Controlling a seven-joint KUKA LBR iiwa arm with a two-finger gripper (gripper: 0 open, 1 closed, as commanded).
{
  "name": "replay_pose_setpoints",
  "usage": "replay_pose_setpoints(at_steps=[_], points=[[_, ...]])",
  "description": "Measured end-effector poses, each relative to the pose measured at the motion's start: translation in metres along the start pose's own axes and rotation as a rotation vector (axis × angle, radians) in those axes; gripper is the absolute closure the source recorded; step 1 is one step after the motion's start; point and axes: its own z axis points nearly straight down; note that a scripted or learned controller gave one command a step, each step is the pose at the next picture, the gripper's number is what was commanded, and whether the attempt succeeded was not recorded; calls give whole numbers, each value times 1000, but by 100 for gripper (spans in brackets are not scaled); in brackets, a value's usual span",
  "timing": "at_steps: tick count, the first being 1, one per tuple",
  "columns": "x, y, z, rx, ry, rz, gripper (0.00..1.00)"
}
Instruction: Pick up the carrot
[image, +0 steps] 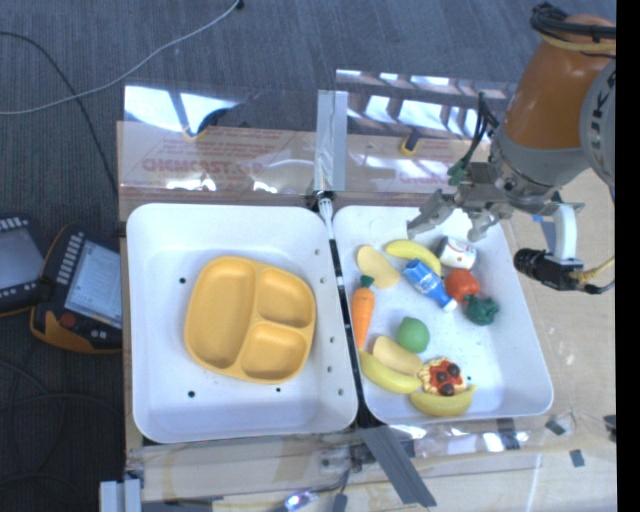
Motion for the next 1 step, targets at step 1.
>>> replay_pose_setpoints(at_steps=[1], points=[[6,-37,161,0,1,-290,0]])
